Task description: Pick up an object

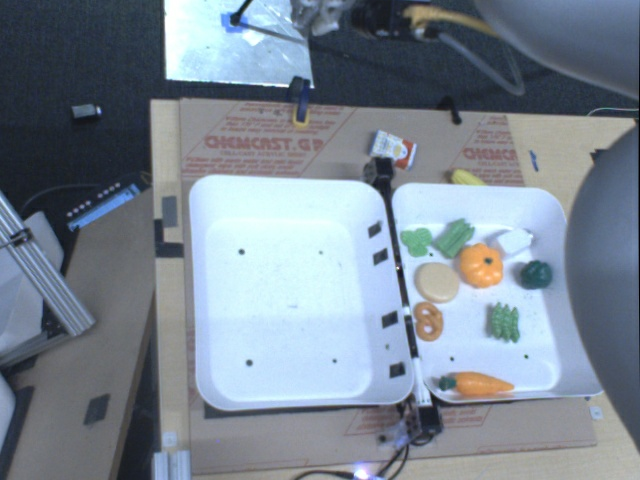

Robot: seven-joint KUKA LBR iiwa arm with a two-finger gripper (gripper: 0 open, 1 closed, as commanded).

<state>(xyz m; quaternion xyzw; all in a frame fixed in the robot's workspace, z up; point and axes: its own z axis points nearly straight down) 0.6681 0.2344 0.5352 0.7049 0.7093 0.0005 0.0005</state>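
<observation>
The grey arm (608,298) looms closest, a soft blur that covers the right rim of the right bin (535,360). It hides that side of the tray, so anything lying under it cannot be judged. At the bin's near edge lies a carrot (478,384), close against the wall. A grab there could catch the rim or push the carrot into the corner. Further in are a pretzel (428,320) and a green bean cluster (503,322), then a flat tan disc (437,281) touching or nearly touching an orange pumpkin (481,265). A dark green piece (536,274) sits just to the right. These are crowded, and a descent among them may nudge one neighbour while closing on another, or slip off the pumpkin's rounded sides. Behind them are a leafy green piece (416,238), a green pod (455,236) and a small white item (514,240). The left bin (215,268) sits alongside. Beyond the tray, a yellow piece (466,178) and a small packet (392,149) rest on the cardboard. Farthest off, the gripper (320,3) hangs past the bench's far edge, well apart from every candidate. It carries nothing visible, and whether it is open or closed cannot be told. The long approach leaves plenty of room for misalignment.
</observation>
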